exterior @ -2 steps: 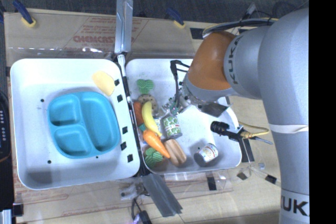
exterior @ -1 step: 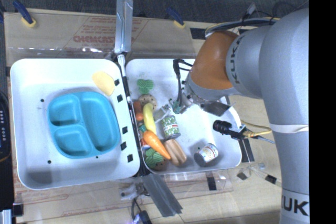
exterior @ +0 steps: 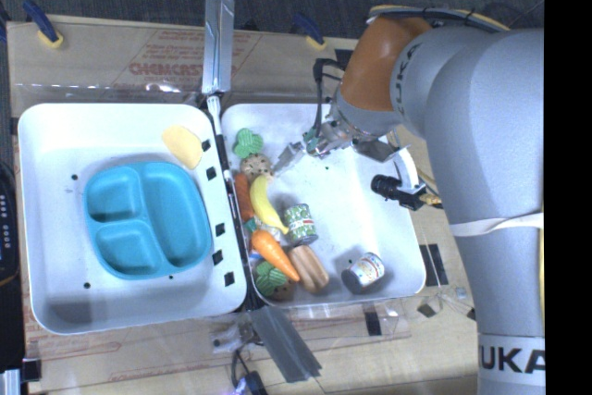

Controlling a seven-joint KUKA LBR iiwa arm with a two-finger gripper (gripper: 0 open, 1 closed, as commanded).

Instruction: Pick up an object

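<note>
On the counter (exterior: 111, 60) two bins lie side by side: the left bin (exterior: 46, 199) holds a tray (exterior: 146, 219) with a sponge (exterior: 183, 145) behind it, and the right bin (exterior: 388, 236) holds a banana (exterior: 265, 202), carrot (exterior: 272, 253) and can (exterior: 363, 272) along its left and front sides.

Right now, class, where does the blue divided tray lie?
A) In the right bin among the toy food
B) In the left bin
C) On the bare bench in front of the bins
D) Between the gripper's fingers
B: the blue divided tray lies flat inside the left bin, near a yellow piece.
</note>
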